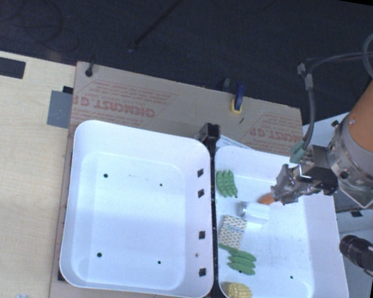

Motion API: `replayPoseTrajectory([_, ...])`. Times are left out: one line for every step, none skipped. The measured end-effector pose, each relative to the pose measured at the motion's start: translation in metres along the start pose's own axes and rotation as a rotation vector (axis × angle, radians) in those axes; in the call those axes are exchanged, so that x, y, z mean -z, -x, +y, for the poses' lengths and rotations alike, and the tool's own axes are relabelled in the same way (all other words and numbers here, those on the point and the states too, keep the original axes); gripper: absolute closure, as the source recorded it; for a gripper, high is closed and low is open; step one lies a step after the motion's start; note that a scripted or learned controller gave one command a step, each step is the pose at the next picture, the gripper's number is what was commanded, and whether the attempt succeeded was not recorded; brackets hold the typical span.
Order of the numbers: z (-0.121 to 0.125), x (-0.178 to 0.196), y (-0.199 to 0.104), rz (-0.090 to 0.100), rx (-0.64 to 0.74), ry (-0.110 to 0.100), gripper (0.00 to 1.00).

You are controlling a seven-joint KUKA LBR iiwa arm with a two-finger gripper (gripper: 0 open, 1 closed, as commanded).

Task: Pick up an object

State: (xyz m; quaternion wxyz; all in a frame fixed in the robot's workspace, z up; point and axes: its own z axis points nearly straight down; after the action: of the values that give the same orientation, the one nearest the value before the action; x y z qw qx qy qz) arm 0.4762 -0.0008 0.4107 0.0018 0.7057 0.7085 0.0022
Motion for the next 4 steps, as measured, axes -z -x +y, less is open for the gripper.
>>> replayPoseTrajectory([0.0, 0.005, 0.001, -0.002, -0.001, -0.011, 1.0])
replayPoseTrajectory([0.001, 0.014, 0.001, -0.003, 0.005, -0.014, 1.0])
replayPoseTrajectory([0.016, -0.084, 0.025, -0.002, -0.007, -0.019, 1.0])
replayPoseTrajectory([0.003, -0.02, -0.041, 0.0, 0.003, -0.004, 1.0])
